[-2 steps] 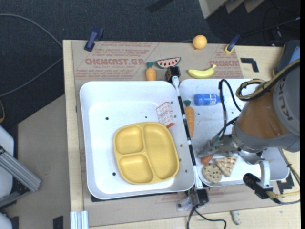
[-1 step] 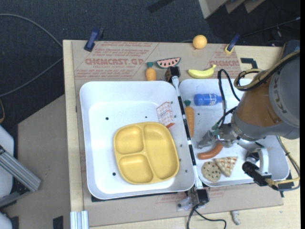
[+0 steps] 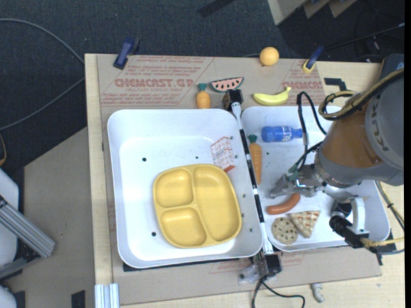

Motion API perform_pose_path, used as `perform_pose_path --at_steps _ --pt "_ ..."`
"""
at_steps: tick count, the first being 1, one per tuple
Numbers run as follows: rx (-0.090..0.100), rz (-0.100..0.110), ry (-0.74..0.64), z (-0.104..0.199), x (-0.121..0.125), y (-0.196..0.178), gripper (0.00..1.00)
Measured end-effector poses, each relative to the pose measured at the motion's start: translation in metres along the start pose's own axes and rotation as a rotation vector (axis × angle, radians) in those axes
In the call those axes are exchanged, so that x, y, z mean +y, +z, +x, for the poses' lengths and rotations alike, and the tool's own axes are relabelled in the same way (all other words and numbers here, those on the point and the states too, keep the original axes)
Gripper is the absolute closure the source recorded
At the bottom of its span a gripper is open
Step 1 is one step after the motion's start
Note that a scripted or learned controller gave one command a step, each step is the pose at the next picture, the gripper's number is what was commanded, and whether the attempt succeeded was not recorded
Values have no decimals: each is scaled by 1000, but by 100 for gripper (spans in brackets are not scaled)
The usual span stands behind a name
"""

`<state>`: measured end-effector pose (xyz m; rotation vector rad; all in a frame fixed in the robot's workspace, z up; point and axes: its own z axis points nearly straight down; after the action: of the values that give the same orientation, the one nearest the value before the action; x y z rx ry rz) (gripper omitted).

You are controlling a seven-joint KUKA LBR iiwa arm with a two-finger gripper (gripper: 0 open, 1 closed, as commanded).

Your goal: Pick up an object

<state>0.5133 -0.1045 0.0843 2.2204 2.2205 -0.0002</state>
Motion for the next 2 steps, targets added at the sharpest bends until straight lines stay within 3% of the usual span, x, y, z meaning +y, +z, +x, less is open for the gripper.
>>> perform_pose_path --at_steps 1,2 --pt "2 3 0 5 -16 0 0" --pt "0 0 -1 6 4 0 0"
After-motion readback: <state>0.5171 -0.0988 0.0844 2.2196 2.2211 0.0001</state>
